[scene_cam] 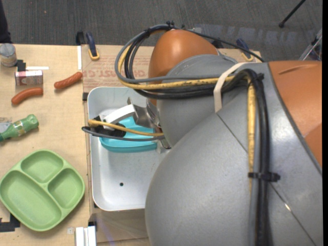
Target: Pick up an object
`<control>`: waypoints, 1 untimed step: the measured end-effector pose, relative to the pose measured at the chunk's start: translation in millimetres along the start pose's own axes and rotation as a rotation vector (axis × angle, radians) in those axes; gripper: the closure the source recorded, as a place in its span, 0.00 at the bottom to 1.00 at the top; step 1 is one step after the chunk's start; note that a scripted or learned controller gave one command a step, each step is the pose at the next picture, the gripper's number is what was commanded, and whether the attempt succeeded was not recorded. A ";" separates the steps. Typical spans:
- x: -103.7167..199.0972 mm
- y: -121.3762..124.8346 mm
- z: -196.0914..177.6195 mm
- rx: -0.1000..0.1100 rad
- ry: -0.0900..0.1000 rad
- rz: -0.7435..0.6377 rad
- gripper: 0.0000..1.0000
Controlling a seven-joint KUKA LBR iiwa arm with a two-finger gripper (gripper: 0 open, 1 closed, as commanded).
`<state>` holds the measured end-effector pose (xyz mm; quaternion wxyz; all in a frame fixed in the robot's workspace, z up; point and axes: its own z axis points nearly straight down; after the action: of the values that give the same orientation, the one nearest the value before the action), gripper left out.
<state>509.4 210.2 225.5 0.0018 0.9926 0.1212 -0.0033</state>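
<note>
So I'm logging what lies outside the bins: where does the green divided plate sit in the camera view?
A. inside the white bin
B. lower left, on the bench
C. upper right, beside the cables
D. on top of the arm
B: the green divided plate lies on the bench at lower left, outside the white bin.

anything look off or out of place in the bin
A teal dish sits in the white bin, with the arm's yellow and black cables draped across it. The arm hides much of the bin. On the bench, two toy sausages lie loose.
</note>
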 end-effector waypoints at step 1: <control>-42.5 40.9 132.2 0.000 0.004 0.043 1.00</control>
<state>477.2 159.7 93.6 0.0014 0.9950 0.0997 -0.0014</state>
